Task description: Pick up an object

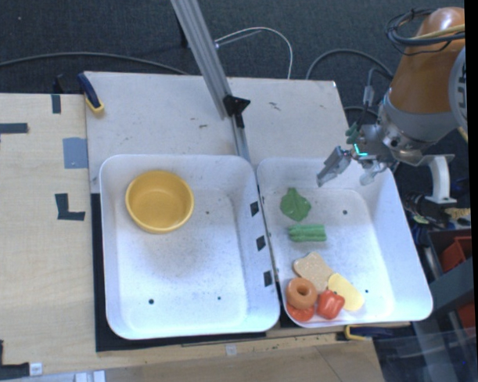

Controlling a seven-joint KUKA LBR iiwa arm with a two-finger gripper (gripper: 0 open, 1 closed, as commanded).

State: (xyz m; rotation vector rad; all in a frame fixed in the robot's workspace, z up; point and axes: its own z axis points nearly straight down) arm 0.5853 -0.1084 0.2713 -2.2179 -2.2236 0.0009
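Observation:
My gripper (351, 170) hangs above the far edge of the right bin (382, 244), its two fingers spread open with nothing between them. Below and left of it in that bin lie a green leafy piece (294, 204) and a green pod-like piece (307, 234). At the bin's near end sit a slice of toast (312, 267), an orange ring (301, 291), a red pepper (330, 304) and a yellow piece (347, 291), crowded together.
The left bin (195, 290) holds a yellow bowl (159, 200) in its far left corner. A grey metal pole (211, 62) slants down to the divide between the bins. Cables trail across the dark floor behind the bench.

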